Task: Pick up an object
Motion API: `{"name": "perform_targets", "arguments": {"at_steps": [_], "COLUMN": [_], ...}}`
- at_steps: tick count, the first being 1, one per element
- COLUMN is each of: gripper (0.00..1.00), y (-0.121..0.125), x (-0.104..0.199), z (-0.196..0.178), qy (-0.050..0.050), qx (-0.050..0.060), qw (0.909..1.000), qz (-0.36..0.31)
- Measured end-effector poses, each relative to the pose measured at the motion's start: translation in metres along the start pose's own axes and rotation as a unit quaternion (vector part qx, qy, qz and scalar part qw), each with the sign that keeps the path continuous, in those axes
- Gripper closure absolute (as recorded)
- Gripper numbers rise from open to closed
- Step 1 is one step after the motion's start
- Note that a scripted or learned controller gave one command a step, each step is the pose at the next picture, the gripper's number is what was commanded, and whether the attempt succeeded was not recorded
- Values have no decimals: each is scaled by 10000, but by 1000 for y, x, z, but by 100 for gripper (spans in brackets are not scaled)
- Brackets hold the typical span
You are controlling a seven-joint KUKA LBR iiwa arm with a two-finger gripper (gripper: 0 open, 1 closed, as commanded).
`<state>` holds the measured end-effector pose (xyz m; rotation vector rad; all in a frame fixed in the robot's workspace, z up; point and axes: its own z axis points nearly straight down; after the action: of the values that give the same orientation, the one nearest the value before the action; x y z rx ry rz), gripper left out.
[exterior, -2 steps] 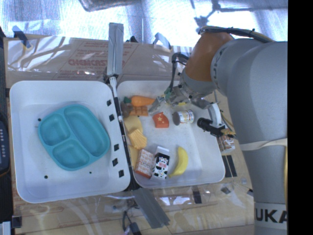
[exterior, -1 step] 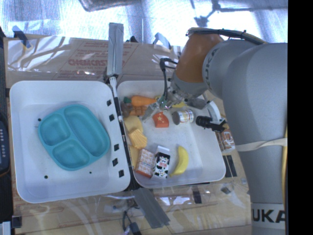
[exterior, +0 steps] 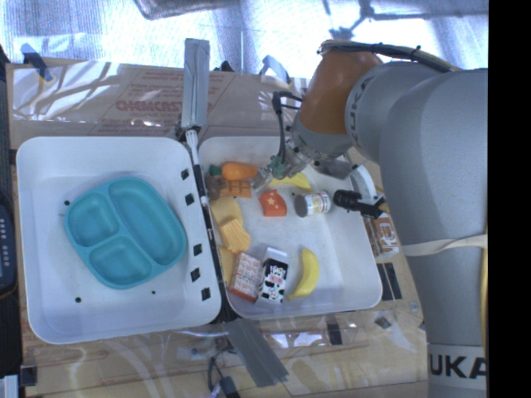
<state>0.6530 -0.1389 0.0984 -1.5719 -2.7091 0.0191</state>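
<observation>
The right bin (exterior: pixel 353 247) holds several toy foods. An orange carrot (exterior: pixel 239 171) lies at its far left, with a red piece (exterior: pixel 274 203) and a small jar (exterior: pixel 313 203) near the middle. A yellow banana (exterior: pixel 307 272), a cow-print carton (exterior: pixel 275 280) and a red-patterned box (exterior: pixel 246 276) lie along the near side. Yellow wedges (exterior: pixel 231 226) rest by the left wall. My gripper (exterior: pixel 278 170) hangs low over the far part of this bin, between the carrot and a yellow piece (exterior: pixel 299 182). Nothing visible is lifted off the bin floor.
The left bin (exterior: pixel 50 288) carries a blue divided plate (exterior: pixel 124 230). A grey bar (exterior: pixel 196 81) stands upright behind the divider between the bins. My arm's bulk (exterior: pixel 415 139) covers the right bin's far right corner.
</observation>
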Motion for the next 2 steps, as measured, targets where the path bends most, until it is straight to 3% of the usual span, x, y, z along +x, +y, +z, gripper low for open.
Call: {"name": "perform_targets", "arguments": {"at_steps": [1, 2], "gripper": [100, 100], "y": [-7, 22], "x": [0, 32], "z": [4, -1], "qy": [9, 6], "qx": [-56, -51], "qw": [9990, 9995], "qz": [453, 327]}}
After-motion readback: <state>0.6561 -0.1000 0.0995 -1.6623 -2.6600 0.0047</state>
